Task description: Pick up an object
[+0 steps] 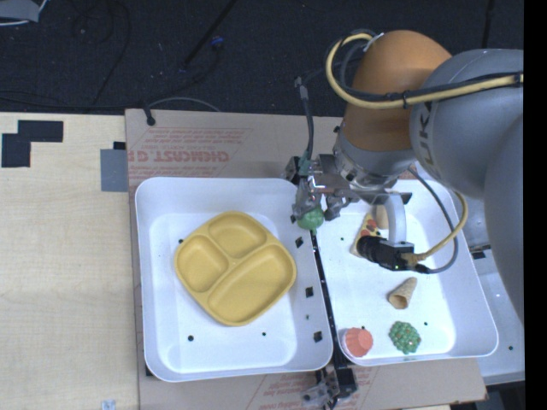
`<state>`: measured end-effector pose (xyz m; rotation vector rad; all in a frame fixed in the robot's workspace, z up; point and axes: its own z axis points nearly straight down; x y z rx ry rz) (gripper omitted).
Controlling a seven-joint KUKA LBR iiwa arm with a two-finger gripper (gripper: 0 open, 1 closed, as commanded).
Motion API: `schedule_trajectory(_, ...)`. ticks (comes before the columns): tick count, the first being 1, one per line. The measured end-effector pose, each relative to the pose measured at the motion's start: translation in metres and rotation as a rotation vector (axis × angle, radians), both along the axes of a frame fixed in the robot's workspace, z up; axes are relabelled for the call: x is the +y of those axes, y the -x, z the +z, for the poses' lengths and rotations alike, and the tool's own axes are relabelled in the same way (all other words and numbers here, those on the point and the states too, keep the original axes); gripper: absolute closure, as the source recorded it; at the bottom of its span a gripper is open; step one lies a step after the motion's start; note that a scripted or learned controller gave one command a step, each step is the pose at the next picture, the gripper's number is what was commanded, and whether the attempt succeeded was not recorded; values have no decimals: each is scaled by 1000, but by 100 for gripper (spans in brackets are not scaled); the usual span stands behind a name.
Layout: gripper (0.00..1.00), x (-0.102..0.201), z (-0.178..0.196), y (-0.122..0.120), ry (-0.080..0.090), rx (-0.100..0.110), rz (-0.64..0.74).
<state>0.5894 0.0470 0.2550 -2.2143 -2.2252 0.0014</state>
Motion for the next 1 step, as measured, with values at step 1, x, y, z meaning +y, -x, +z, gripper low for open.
schedule_trajectory(1,100,47,-22,-3,0,4,0)
